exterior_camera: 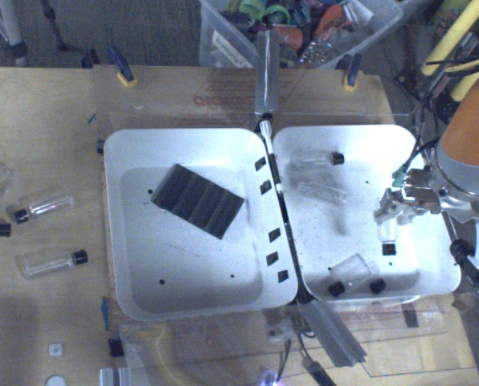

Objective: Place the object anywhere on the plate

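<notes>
Gripper (394,207) at the right bin's (368,135) right edge, jaws closed on a clear vial (388,233); a slip would miss the dark plate (198,200).

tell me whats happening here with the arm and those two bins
A grey and orange robot arm reaches in from the right, its gripper low over the right bin, which holds several clear vials with black caps. One vial lies just below the gripper. The dark ribbed plate sits in the left bin with nothing on it yet. More vials lie on the bench at the left.
</notes>
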Robot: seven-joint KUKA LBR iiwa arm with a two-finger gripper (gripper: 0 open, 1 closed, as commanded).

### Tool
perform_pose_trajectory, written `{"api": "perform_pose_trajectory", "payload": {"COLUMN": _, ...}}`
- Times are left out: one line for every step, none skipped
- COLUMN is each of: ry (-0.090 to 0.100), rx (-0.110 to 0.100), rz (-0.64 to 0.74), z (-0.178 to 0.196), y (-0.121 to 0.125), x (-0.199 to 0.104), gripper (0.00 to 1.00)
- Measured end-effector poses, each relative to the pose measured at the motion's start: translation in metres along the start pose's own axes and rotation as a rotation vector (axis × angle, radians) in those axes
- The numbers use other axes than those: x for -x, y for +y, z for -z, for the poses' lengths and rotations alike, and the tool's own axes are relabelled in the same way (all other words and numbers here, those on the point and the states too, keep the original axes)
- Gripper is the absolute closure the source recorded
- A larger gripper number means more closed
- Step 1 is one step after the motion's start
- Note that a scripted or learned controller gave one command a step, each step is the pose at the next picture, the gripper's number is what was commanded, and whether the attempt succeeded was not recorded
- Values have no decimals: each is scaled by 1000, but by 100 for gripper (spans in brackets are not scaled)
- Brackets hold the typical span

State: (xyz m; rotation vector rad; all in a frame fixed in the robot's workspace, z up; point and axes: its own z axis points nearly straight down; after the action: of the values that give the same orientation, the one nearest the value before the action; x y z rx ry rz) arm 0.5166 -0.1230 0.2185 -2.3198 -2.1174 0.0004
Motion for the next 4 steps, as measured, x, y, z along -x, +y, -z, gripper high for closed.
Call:
{"api": "perform_pose_trajectory", "payload": {"ry": -1, "rx": 0, "rz": -312, "z": -7, "y": 22, "x": -85, "gripper": 100}}
{"api": "perform_pose_trajectory", "payload": {"ry": -2, "rx": -1, "rz": -591, "z": -12, "y": 78, "x": -180, "gripper": 100}}
{"api": "perform_pose_trajectory", "payload": {"ry": 8, "rx": 4, "rz": -901, "z": -80, "y": 124, "x": -247, "gripper": 100}}
{"api": "perform_pose_trajectory", "payload": {"ry": -1, "rx": 0, "rz": -602, "z": 16, "y": 112, "x": -303, "gripper": 100}}
